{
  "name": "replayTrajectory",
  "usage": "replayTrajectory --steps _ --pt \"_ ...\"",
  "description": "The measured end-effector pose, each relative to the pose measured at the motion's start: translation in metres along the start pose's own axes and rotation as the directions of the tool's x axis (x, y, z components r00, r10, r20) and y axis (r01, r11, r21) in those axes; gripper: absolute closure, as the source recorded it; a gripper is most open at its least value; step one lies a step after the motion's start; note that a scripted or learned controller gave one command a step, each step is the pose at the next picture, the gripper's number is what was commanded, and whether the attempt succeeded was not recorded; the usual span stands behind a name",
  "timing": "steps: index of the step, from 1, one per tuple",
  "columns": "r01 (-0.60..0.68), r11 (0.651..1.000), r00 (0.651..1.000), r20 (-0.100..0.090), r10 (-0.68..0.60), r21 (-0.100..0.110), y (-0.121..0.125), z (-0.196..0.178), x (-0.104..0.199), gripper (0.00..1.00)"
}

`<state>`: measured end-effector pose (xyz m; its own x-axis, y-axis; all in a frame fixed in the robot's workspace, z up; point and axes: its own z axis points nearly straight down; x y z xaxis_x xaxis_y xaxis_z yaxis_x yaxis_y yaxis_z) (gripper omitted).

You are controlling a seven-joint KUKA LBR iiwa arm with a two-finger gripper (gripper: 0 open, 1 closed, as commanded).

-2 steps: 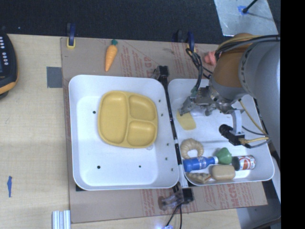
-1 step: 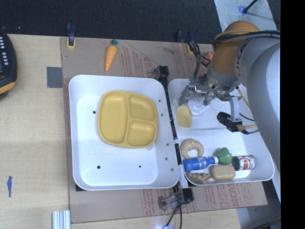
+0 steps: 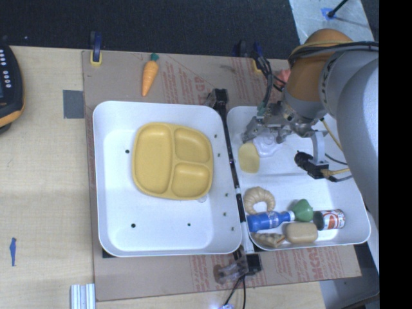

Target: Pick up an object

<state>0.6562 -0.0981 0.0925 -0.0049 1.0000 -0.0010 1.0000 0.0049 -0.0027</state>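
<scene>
The gripper (image 3: 265, 136) hung low over the upper part of the right bin (image 3: 351, 237), and a pale yellow block (image 3: 249, 158) lay just below and to its left, close to the fingers but not between them. Whether those fingers stood open or shut could not be told, for the metal parts blurred together against the white floor. A small pale thing right under the gripper was too faint to name.

Lower in the same bin lay a tan ring-shaped pastry (image 3: 259, 199), a blue bottle (image 3: 267, 221), a green-topped item (image 3: 301, 209), a red-and-white can (image 3: 331, 220) and a tan lump (image 3: 301, 232), crowded together. The left bin (image 3: 116, 230) held a yellow divided plate (image 3: 172, 159). A toy carrot (image 3: 149, 74) rested on the board above that bin. The grey arm (image 3: 351, 82) hid the right bin's far corner.
</scene>
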Motion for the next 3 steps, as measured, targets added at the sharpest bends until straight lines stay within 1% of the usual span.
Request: replayTrajectory --steps 1,2,3 --pt "-0.001 1.000 1.000 -0.001 0.001 0.002 -0.011 0.001 0.004 0.00" --pt "-0.002 1.000 1.000 -0.001 0.002 0.004 -0.038 0.001 0.004 0.00" --pt "-0.003 1.000 1.000 -0.003 0.003 0.008 -0.113 0.002 0.004 0.00"
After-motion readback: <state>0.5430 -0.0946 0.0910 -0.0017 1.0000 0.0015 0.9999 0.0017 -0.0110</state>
